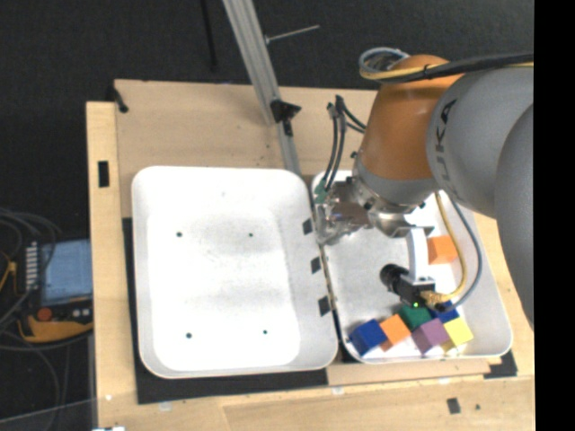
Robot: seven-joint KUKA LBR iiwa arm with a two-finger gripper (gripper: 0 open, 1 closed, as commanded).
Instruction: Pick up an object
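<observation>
My gripper [337, 221] hangs over the left part of the right bin [359, 277], close to the wall shared with the left bin. The wrist hides most of it. Small blocks lie bunched along the right bin's front edge: a blue one [367, 336], an orange one [394, 329], a green one [415, 315], a purple one [432, 334] and a yellow one [458, 330]. Another orange block [441, 250] lies further back at the right, partly behind the arm. All blocks rest on the bin floor, apart from the gripper.
The left bin [225, 268] is a shallow white tray with a few dark dots on its floor. A slanted metal rail [256, 61] rises behind the bins. A black part with cables [404, 281] hangs by the wrist above the blocks.
</observation>
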